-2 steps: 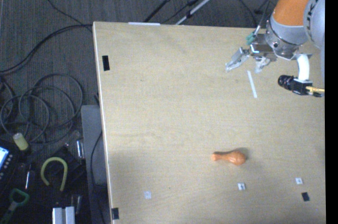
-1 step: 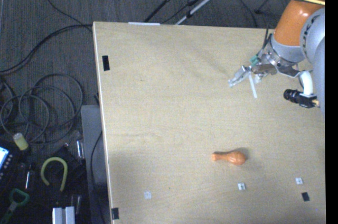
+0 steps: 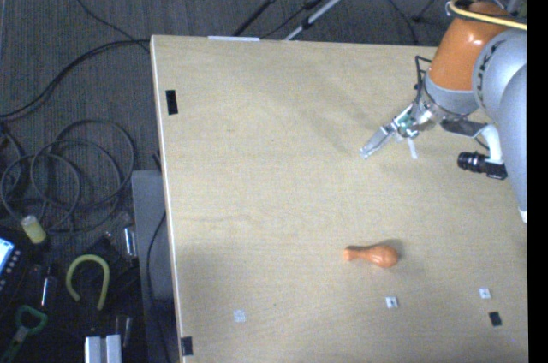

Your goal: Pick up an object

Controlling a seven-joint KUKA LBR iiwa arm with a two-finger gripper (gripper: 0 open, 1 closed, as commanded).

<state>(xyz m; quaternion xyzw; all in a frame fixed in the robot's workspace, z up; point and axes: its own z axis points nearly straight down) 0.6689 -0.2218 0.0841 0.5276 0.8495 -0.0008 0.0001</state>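
Gripper point(image 3: 387, 141) reaches in from right, over upper right of tan bench top point(image 3: 274, 181); two pale fingers look spread, one long toward left, one short pointing down, nothing between them. Orange band point(image 3: 462, 53) sits just above the wrist. Orange pear-shaped object point(image 3: 373, 255) lies on its side well below the gripper, apart from it. No legible writing; small black and white markers point(image 3: 391, 301) sit near the lower edge

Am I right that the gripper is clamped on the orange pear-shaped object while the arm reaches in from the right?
No. The orange pear-shaped object lies on the tan surface, apart from the gripper, which hangs above it in the camera view. The arm does reach in from the right.
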